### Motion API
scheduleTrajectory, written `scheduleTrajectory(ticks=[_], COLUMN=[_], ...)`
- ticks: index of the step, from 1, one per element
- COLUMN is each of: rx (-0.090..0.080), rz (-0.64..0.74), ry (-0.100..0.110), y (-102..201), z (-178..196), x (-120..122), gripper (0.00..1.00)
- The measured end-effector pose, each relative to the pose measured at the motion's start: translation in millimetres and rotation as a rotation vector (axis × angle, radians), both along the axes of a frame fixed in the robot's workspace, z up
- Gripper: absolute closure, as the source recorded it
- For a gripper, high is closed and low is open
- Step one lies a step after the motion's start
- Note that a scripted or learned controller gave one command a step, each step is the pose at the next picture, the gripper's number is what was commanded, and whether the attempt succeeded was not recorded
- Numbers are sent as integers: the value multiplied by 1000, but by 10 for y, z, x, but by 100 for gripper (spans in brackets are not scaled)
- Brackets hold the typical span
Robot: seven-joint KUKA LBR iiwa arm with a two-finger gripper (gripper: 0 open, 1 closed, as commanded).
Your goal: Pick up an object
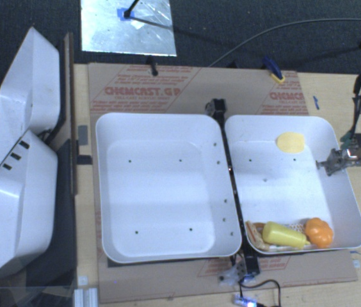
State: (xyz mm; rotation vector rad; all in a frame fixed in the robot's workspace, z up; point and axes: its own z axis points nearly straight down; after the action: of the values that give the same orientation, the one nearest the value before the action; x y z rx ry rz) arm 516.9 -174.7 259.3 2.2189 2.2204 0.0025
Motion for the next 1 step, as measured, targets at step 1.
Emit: scheduleTrajectory(ticks=[1], rx=[2], rz=[5], ry=[1], y=[553], z=[50], x=[62], gripper=[100])
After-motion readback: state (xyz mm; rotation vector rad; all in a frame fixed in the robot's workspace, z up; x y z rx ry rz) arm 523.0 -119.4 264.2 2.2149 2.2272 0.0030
